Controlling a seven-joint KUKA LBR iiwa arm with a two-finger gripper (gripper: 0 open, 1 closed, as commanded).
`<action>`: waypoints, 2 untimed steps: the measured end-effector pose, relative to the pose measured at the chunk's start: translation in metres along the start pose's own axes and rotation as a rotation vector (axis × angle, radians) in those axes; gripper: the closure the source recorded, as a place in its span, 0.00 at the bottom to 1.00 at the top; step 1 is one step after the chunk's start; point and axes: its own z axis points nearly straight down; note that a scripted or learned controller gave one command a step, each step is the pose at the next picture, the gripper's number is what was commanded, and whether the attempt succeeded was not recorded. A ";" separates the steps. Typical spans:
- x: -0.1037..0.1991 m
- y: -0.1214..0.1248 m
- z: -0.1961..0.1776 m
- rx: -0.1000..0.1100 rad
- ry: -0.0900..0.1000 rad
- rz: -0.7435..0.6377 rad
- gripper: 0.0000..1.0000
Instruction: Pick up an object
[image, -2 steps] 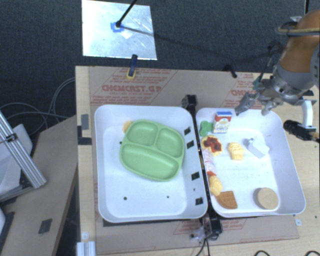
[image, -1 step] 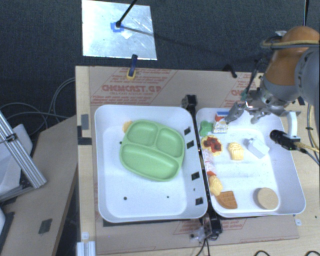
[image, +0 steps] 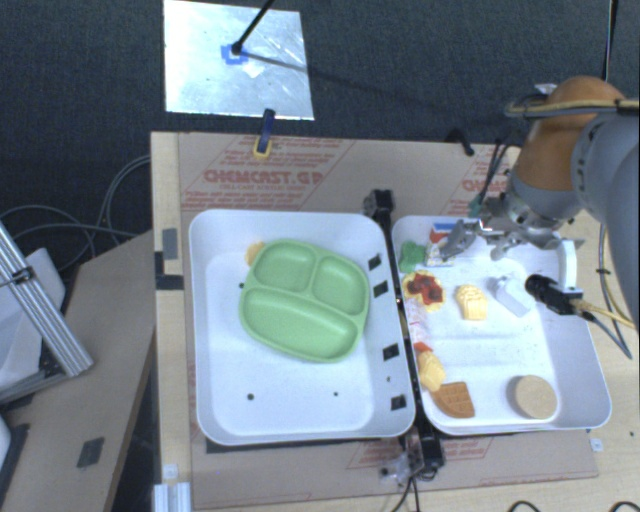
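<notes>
**Gripper hanging over the back of the right bin, nothing between its fingers**

The gripper (image: 462, 240) is hovering above the far left corner of the right bin (image: 575, 350), reaching in from the right under the grey arm (image: 585, 150) with its orange band; its two fingers are looking spread, pointing down and leftward, and no object is sitting between them. Just beside and below the fingertips a green toy piece (image: 411, 256) is lying against the bin's left wall; a dark red piece (image: 425, 288) is resting right next to it, nearer the camera; a small yellow block (image: 471, 302) is sitting a little farther toward the bin's middle, apart from both.

Judging from this, the step in hand is choosing and lining up on a target; the green piece is looking like the closest candidate, though it is crowded by the wall and the red piece, so the fingers would need to come down straddling it without catching either neighbour. The yellow block is offering the cleaner grasp; its long axis is running roughly toward and away from the camera, so closing across its short width would be wiser.

Further out, a round tan piece (image: 533, 396) and an orange-brown piece (image: 455, 399) are lying near the front; the green divided plate (image: 305, 300) is occupying the left bin (image: 215, 330).
</notes>
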 end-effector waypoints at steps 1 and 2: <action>0.001 0.000 0.052 0.001 0.000 0.000 0.00; 0.001 0.002 0.038 -0.006 -0.001 -0.001 1.00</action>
